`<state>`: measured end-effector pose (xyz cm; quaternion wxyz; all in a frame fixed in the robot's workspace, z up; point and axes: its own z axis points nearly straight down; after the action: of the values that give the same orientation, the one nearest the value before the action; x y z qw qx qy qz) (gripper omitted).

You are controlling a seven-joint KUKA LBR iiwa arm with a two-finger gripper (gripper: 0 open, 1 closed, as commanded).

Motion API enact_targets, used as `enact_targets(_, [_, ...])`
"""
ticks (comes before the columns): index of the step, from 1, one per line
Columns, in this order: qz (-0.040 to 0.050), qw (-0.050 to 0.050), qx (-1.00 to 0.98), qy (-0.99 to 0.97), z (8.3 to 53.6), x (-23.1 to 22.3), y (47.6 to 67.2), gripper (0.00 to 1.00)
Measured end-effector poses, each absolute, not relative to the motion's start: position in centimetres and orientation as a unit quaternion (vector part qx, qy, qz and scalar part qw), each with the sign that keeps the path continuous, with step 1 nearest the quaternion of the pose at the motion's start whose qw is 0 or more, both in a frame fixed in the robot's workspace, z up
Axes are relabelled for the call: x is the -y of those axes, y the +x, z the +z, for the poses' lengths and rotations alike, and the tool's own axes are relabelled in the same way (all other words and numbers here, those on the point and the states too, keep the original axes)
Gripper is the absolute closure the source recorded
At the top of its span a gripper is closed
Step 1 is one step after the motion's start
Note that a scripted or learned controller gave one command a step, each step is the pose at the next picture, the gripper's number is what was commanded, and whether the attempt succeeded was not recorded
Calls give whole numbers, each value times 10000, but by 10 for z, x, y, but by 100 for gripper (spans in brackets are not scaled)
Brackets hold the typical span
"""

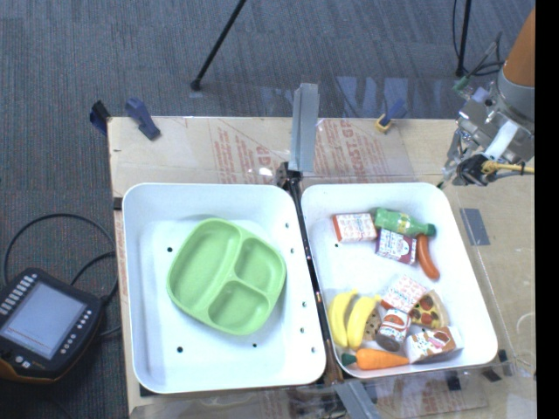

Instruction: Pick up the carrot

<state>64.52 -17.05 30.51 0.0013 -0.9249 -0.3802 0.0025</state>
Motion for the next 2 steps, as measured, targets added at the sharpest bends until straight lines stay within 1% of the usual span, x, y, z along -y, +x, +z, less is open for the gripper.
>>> enact_targets(2, [95, 52, 3892, -9211, 316, 162, 648, 100])
